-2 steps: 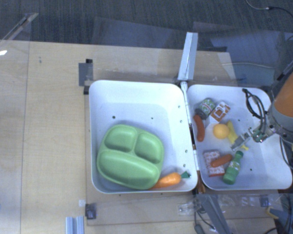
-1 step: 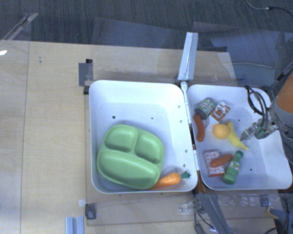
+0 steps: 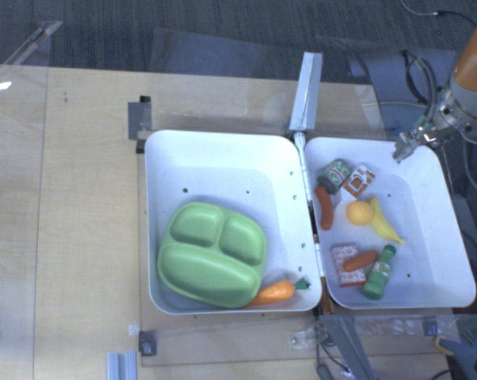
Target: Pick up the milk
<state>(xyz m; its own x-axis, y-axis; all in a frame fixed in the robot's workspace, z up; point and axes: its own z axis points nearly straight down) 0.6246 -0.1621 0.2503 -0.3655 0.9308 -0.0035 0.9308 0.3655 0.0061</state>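
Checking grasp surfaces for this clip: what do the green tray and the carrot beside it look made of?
Green tray: likely moulded plastic, smooth with a soft sheen on its rounded compartments. Carrot: probably toy plastic, uniformly orange and smooth, with a green tip; rubber can't be ruled out.

We see a robotics lab: a plywood bench (image 3: 64,212) carries two white bins (image 3: 223,153) bolted beside a metal divider post (image 3: 306,93). Loose cables (image 3: 429,10) trail over dark carpet (image 3: 183,6), and the bins hold plastic toy food.
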